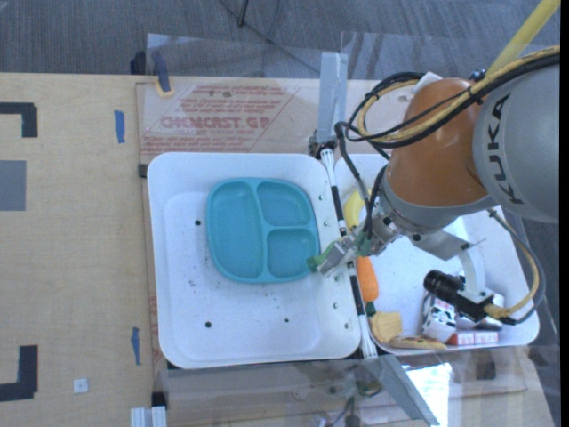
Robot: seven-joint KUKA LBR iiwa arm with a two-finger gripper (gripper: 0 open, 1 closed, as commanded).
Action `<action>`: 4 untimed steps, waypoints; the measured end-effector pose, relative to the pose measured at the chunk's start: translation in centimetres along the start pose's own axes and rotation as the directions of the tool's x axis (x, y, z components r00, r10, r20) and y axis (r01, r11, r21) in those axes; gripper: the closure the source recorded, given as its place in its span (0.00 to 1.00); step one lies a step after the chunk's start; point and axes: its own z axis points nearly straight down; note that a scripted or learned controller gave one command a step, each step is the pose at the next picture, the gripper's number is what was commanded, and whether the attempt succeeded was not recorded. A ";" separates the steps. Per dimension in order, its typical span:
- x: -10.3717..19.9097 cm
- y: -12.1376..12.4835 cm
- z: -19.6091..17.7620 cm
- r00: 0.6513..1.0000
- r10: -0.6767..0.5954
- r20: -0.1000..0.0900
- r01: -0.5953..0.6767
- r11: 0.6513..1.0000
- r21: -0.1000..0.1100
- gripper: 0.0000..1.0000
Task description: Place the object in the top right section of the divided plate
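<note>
A teal divided plate lay in the left bin. Just beside its lower right corner, the gripper hovered over the bins' shared edge, clamped on a small green object. An orange carrot lay in the right bin.

A teal plastic divided plate lies in the left shallow white bin, toward its upper right. The grey arm with the orange band reaches over the right white bin; its gripper sits at the wall between the bins, with something small and green at its tip, touching the plate's lower right edge. An orange carrot-shaped piece lies just beside it along the right bin's left edge.
</note>
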 end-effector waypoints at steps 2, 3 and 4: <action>-0.2 6.1 1.5 0.998 0.062 -0.002 -0.062 0.998 0.006 1.00; -0.2 6.1 1.5 0.998 0.062 -0.002 -0.062 0.998 0.005 0.00; -7.6 5.7 2.0 0.999 0.035 0.001 -0.035 0.999 0.005 0.00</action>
